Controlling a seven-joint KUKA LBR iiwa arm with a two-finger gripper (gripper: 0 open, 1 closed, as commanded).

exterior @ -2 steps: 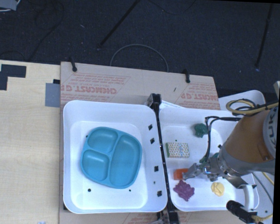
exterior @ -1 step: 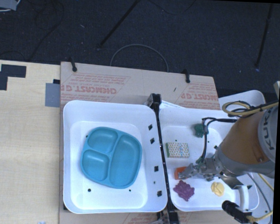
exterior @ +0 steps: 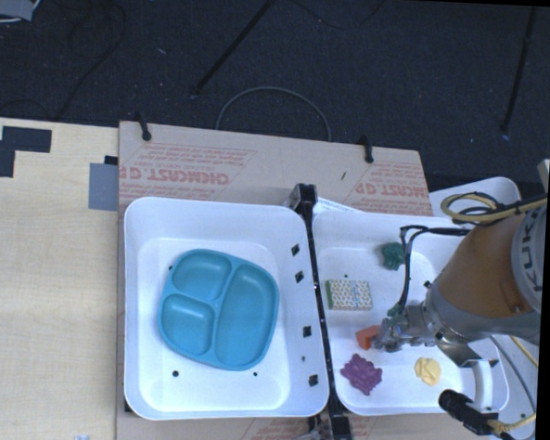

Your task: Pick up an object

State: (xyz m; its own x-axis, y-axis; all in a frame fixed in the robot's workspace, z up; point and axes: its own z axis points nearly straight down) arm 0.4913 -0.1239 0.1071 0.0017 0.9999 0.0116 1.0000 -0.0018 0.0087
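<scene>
Gripper (exterior: 386, 335): low in the right bin (exterior: 347, 265), just above the orange block (exterior: 367, 338); whether its claw is apart or together cannot be told.
Orange block: touching the gripper's tip, lying on the bin floor.
Purple toy (exterior: 361, 373): just in front of the orange block.
Yellow piece (exterior: 427, 370): right of the block.
Patterned card (exterior: 348, 294): behind it.
Teal object (exterior: 393, 257): farther behind.
Blue divided plate (exterior: 219, 308): in the left bin (exterior: 154, 226).
</scene>
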